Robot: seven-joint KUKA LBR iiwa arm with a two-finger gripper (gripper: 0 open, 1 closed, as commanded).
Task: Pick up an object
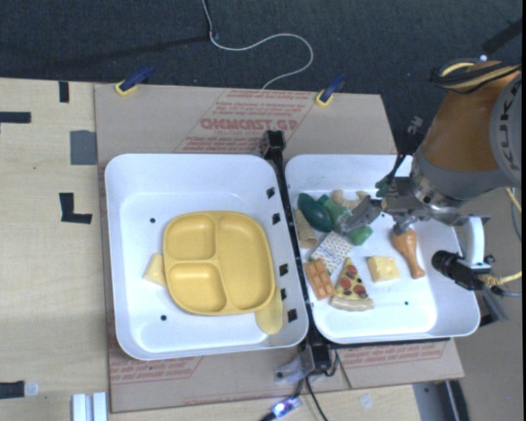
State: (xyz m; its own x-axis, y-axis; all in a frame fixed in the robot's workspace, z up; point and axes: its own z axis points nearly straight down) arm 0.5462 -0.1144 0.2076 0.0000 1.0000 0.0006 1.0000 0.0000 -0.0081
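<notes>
Lying in the right bin (421,318) are several toy food pieces, clustered toward its left half: a dark green piece (316,209) near the dividing wall, a pale beige piece (340,200) just behind it, a bright green piece (358,231) to its right, a grey checkered piece (333,248) below those, an orange waffle-like strip (318,279), a pizza slice (352,288) just beside that strip, a small yellow cheese block (383,268), and an orange drumstick (408,251) further right. The gripper (368,210) is seen low over the upper middle of this bin, its grey tip right at the bright green piece and near the dark green one. Whether the jaws are wide, narrow or closed on anything cannot be told, since they are blurred and merged with the pieces beneath. No piece is seen lifted clear of the bin floor.

The arm (469,139) is seen entering from the right, its orange band above the wrist. In the left bin (127,235) a yellow divided tray (219,261) is set near the centre, with a pale yellow piece (153,270) tucked at its left edge and another (269,318) at its lower right. Both bins are carried on a cardboard sheet (237,121) on the counter (35,235).
</notes>
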